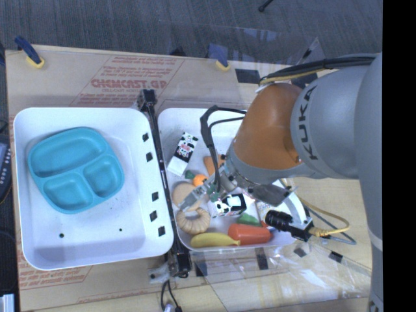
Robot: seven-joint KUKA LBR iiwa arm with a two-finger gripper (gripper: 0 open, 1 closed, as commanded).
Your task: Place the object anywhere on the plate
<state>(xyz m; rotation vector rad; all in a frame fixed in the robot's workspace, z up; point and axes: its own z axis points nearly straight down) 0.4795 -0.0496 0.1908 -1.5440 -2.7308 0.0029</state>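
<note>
The blue three-compartment plate lies in the left bin with nothing on it. My gripper is low in the right bin, down among the toys, under the orange wrist band. It sits just right of a tan round bread piece, below a small orange ball and above a tan ring-shaped bagel. A black-and-white cow-patterned toy lies just to its right. The wrist hides part of the bin's middle.
The right bin also holds a cow-print milk carton, an orange carrot, a yellow banana and a red pepper along the front wall. A black divider rail runs between the bins. Cables trail at the right.
</note>
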